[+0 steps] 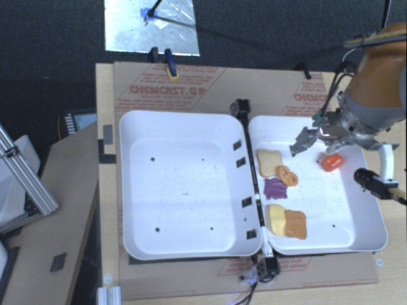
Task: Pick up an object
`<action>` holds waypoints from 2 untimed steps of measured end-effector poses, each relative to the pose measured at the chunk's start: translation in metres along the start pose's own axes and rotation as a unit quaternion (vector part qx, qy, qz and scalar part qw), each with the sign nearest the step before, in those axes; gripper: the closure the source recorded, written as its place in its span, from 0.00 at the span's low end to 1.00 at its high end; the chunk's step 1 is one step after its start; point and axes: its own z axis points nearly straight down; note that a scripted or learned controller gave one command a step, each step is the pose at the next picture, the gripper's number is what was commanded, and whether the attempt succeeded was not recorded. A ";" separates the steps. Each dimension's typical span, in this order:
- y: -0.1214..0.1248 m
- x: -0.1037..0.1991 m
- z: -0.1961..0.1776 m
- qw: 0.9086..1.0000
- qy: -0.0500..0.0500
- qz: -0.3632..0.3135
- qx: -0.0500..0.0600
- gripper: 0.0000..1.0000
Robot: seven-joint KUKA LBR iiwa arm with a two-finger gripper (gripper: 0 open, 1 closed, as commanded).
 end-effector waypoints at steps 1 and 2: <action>-0.002 0.049 0.070 1.000 0.001 -0.004 0.002 0.00; -0.048 0.000 0.166 1.000 0.000 0.002 0.005 0.00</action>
